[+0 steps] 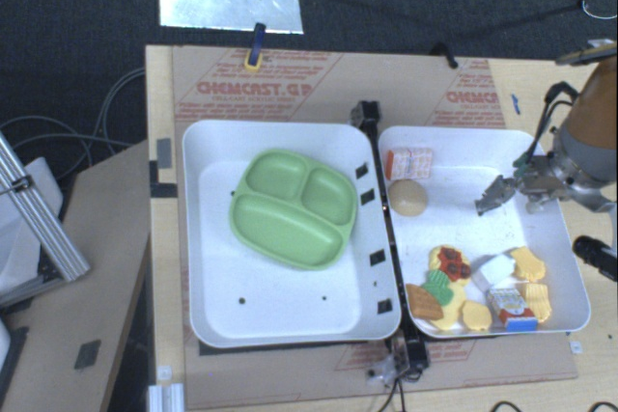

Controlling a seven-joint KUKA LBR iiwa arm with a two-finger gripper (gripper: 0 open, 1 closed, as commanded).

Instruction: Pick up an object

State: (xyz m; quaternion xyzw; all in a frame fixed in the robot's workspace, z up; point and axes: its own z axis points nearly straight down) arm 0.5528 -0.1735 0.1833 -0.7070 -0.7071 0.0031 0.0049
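- Green divided plate (pixel 293 207) fills the left bin (pixel 217 304), well away from the action.
- Toy-food heap (pixel 480 292) crowds the right bin's (pixel 570 289) near corner; a grab there could wedge between pieces.
- Gripper (pixel 491 199) hovers above bare floor, nothing held; jaw spread unreadable.
- Beige ball (pixel 407 198) might roll off.

Arm enters from the right, orange band above the wrist at the frame edge, grey wrist below it. Gripper (pixel 490 201) points left and slightly downward. The fingertips are too small and dark to read. Nothing visible between them. Dark cable loops above the wrist, behind the fingers.
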